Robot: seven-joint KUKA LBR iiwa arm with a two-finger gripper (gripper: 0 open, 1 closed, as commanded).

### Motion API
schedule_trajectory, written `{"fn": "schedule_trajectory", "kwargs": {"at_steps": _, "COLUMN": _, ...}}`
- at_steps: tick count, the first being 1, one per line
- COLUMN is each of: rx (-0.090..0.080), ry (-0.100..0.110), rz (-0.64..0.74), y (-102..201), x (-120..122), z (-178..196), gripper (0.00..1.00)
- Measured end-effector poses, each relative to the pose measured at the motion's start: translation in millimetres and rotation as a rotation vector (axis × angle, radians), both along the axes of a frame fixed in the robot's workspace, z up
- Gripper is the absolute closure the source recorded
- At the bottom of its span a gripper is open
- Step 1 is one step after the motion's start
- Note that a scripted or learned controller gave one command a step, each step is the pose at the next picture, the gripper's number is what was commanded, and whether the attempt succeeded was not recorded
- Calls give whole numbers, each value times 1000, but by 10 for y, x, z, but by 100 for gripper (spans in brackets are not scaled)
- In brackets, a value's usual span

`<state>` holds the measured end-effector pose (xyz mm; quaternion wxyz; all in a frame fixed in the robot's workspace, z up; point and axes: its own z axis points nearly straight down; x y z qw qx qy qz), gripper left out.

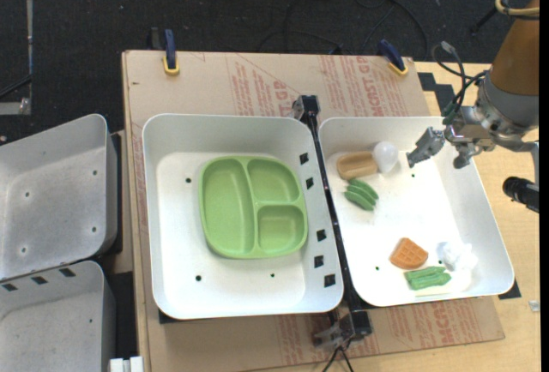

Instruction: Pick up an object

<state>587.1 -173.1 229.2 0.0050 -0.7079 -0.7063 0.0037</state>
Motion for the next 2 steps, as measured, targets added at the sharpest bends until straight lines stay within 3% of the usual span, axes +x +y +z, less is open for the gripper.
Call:
{"fn": "schedule_trajectory", "kwargs": {"at_steps": 1, "rx": -2, "ry": -12, "rz": 3, "y": 4, "x": 27, "z": 72, "gripper": 0}}
{"fn": "schedule_trajectory", "kwargs": {"at_steps": 2, "rx": -1, "ry": -7, "rz": 1, "y": 49, "x": -70, "z": -434, "gripper": 0}}
